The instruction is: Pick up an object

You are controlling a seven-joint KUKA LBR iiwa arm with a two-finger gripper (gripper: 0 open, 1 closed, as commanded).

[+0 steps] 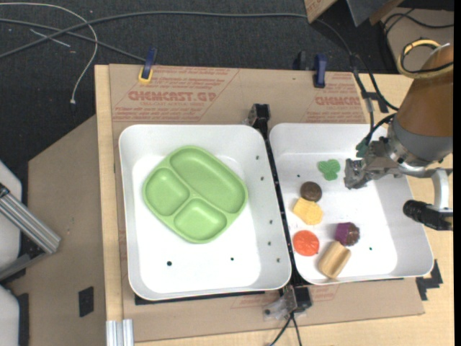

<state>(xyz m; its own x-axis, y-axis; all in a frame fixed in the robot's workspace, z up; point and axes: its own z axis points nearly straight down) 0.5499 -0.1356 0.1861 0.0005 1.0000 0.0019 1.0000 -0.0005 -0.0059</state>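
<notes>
Green clover-shaped toy piece (329, 169) lies just beside my gripper (354, 174), at nine o'clock from it, in the right white bin (403, 258); finger spread I can't tell.

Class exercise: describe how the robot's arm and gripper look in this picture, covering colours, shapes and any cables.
The arm is a thick rounded column, orange-brown above and grey at the wrist. Below it sits a small, dark grey metal gripper of blocky parts. Thin black cables run along the arm towards the gripper.
</notes>
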